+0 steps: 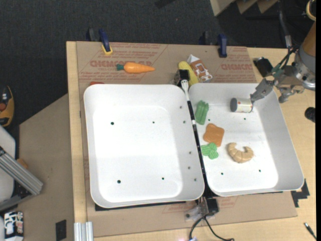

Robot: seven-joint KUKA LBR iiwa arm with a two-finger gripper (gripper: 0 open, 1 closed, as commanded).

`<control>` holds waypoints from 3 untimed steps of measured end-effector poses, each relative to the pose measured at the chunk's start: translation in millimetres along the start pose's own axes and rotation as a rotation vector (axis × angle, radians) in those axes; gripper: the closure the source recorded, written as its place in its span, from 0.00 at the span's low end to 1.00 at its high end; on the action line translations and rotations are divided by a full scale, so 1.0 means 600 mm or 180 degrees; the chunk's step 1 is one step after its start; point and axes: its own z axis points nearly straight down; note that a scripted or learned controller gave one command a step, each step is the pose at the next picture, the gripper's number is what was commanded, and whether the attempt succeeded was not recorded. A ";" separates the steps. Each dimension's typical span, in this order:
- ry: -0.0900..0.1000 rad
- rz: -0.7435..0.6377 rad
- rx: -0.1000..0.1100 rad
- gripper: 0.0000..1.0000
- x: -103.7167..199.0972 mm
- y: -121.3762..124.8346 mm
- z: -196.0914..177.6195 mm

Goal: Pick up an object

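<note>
My gripper [273, 90] at right bin [286, 134] far edge, fingers spread, nothing between. Small cylinder [241, 105] close by (light, rigid, rolls): pinch across its middle.

Your arm enters from the right edge, its wrist hanging above the upper right corner of the right-hand bin. The gripper [273, 88] points down and to the left. Its two fingers [261, 92] stand spread apart, one reaching low and leftward, the other shorter beside the wrist. Nothing sits between them.
</note>
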 end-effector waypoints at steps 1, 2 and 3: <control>-0.0004 -0.0002 -0.0012 1.00 0.000 0.001 -0.019; -0.0003 -0.0023 -0.0047 1.00 0.095 -0.026 -0.234; 0.0014 -0.0025 0.0028 1.00 0.219 -0.065 -0.108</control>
